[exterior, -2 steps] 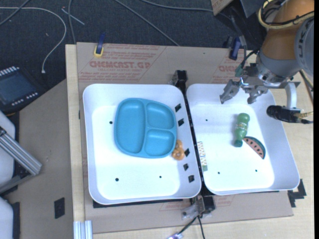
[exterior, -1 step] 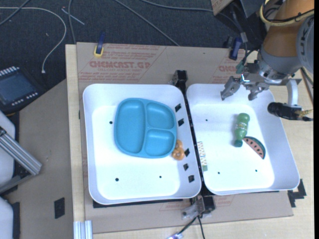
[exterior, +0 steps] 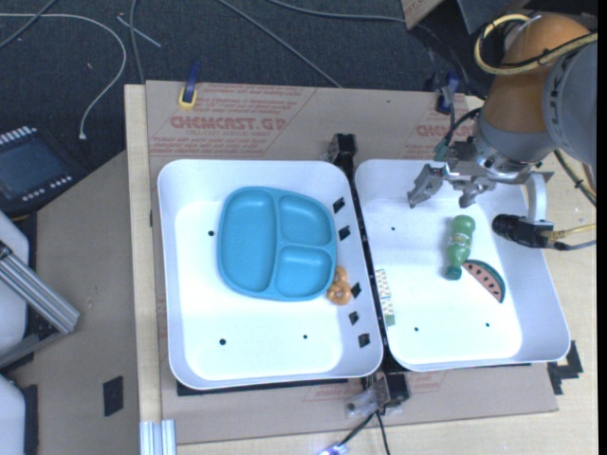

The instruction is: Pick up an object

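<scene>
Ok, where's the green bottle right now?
The green bottle lies in the right bin, toward its right side, just above and left of the watermelon slice and below the gripper.

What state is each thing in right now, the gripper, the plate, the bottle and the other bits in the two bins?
gripper: open, holding nothing, above the right bin's far end
blue divided plate: flat in the left bin, compartments bare
green bottle: lying on its side in the right bin
watermelon slice: lying flat beside the bottle
small orange object: resting against the plate's edge
</scene>
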Available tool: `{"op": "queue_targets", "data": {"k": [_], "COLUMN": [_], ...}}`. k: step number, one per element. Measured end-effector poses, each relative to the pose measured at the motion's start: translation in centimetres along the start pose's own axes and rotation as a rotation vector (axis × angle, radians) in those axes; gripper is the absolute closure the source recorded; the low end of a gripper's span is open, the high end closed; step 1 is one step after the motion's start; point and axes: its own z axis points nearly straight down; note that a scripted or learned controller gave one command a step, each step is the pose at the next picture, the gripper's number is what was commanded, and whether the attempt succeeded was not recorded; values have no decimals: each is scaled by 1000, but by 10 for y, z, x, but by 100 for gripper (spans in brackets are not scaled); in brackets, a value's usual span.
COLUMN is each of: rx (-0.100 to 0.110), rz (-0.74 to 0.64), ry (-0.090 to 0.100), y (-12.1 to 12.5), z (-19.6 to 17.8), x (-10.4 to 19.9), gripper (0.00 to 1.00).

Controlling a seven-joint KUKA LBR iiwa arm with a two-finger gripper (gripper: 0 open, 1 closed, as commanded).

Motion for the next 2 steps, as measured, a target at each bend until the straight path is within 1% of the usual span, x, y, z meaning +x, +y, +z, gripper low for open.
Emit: {"op": "queue_targets", "data": {"k": [1,2], "rx": [2,-1], "rz": [0,0], "ry": [1,0], "y": [-10,-10], "z": [55,77], "x": [4,5], "gripper": [0,0]}}
